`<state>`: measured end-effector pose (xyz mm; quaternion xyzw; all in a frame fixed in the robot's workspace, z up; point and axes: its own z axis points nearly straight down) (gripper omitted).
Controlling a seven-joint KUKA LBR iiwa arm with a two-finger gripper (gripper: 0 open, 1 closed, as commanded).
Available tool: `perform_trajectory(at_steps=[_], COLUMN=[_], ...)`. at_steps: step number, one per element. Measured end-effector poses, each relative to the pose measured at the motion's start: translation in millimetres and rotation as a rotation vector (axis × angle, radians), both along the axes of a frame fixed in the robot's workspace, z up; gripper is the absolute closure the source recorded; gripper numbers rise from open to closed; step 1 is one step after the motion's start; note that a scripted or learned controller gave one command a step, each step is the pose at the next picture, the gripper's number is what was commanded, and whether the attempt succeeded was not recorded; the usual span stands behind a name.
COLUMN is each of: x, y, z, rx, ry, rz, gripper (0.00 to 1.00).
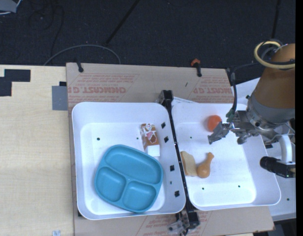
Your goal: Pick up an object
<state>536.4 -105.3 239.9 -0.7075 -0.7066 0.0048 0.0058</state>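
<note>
Camera view, from above the bench (28, 146): an orange ball (214, 122), small, round and smooth, lies in the right bin (262, 193), just left of the end effector (216, 133). The end effector hangs over that bin's upper half with its dark fingers (213, 137) spread apart and nothing between them; the ball sits close beside the fingertips, and contact cannot be judged. Also in the right bin, below the ball, are a tan drumstick-shaped toy (205, 166) and a pale beige piece (188, 162) just to its left, the two touching or nearly so. The bins rest on a sheet of brown printed cardboard (141, 82) laid over the light wood bench; beyond it the floor is dark carpet (141, 23) crossed by cables. Left of the ball, across the black clips (171, 146) that join the two containers, the left bin (82, 132) holds a blue three-compartment plate (129, 177), tilted, and a small brown-and-white packet (150, 137) just above the plate.
</note>
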Motion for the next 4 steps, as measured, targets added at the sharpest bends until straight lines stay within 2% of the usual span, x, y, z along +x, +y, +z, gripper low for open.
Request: perform_trajectory(at_steps=[1,2,3,4], x=[2.3,9.1,6.7,8.6], y=[-0.2,4.9,-2.4,-5.4], z=[7.0,-52.4,-112.8,-150.1], rx=[-0.002,0.0,0.0,-0.008], ry=[-0.014,-0.008,-0.007,-0.02], rz=[0.002,0.001,0.001,-0.002], gripper=[0.0,0.0,0.0,0.0])
